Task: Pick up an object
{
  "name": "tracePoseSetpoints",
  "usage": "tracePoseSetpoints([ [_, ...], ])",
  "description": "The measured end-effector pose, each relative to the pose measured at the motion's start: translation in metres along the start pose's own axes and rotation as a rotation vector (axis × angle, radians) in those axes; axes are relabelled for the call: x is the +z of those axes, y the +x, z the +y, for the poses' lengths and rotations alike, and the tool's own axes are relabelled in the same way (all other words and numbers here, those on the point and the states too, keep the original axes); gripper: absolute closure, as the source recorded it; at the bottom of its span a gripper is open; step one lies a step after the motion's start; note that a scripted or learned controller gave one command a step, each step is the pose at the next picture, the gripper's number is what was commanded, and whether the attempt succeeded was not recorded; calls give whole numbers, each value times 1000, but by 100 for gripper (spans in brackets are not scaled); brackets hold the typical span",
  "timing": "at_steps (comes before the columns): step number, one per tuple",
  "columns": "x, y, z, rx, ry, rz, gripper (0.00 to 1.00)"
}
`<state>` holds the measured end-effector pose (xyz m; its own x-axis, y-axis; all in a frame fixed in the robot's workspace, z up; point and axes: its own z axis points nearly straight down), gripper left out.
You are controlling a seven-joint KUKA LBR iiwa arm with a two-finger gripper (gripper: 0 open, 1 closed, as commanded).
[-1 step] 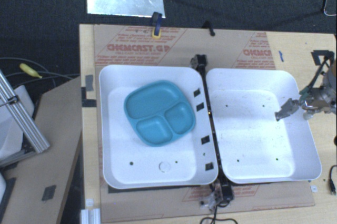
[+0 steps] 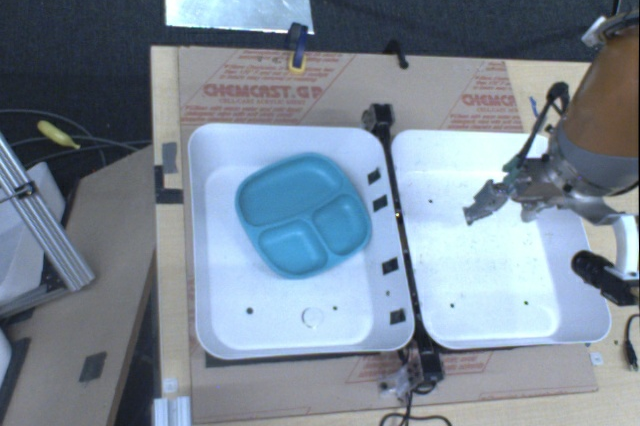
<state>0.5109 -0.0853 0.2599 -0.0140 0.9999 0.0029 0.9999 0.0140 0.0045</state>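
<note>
The bench [image 2: 440, 89] filled the middle of the frame, bearing two white bins. The left bin [image 2: 225, 314] held a blue divided plate [image 2: 300, 214] at its centre. The grey arm [image 2: 600, 129] reached in from the right edge over the right bin [image 2: 500, 314]. Its gripper [image 2: 478, 207] hung above that bin's upper middle; I could not tell how its fingers stood.

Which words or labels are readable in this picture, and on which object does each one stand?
"CHEMCAST GP": red print on the brown board behind the left bin.
The same red print near the board's right corner, slanted: too blurred to read for certain.
The blue plate bears no text.
</note>
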Motion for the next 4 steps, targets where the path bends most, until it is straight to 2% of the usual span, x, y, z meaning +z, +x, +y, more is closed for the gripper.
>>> tracePoseSetpoints([
  [1, 10, 104, -12, 0, 4, 1, 0],
  [2, -1, 98, -10, 8, 0, -2, 100],
  [3, 1, 170, -22, 5, 3, -1, 100],
  [4, 11, 208, -22, 7, 5, -2, 100],
])
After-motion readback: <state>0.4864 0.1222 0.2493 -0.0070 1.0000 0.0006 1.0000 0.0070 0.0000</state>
